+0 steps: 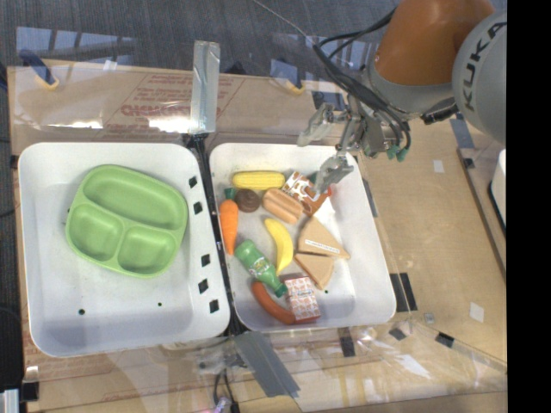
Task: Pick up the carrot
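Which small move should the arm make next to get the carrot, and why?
Probably it should travel left and toward the bin's near side. The gripper hangs open over the far right corner of the right bin, near the hot dog, holding nothing. The carrot lies by the bin's left wall, beside the green bottle.

Two bins (34, 231), one plate (127, 220), one carrot (229, 225).

Bench (430, 231): pale wood-coloured top, sheeted in clear plastic taped at the edges. Bore two shallow white bins touching side by side. Right bin (366, 239) lay directly beneath the gripper (331, 149); left bin (43, 256) sat well apart from it, on the side away from the arm.
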